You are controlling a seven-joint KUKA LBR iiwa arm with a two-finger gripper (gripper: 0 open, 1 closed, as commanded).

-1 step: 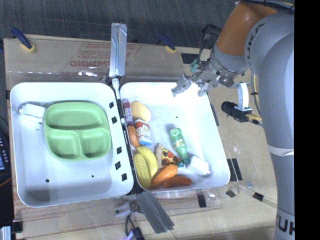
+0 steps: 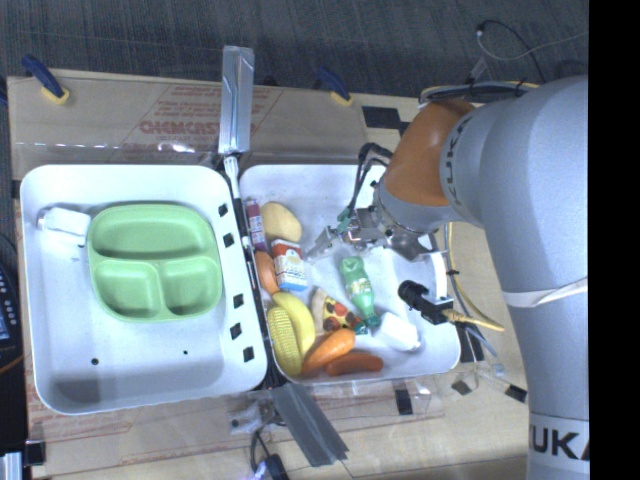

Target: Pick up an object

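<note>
The right bin (image 2: 300,183) is crowded along its left and near sides: a potato (image 2: 282,221), a small carton (image 2: 290,266), a banana (image 2: 291,330), a carrot (image 2: 330,348) and a green bottle (image 2: 357,288) lie close together, leaving little gap between them. Its far strip is bare white floor. The arm (image 2: 470,168) overhangs the right side. In the left bin (image 2: 50,358) a green divided tray (image 2: 155,258) fills the middle, with bare floor along the near edge

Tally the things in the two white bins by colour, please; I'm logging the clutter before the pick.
Green: 2 - green divided plastic tray, green plastic bottle
Yellow: 2 - yellow banana, pale yellow potato-shaped lump
Orange: 2 - orange carrot, second orange carrot
Total: 6
</note>
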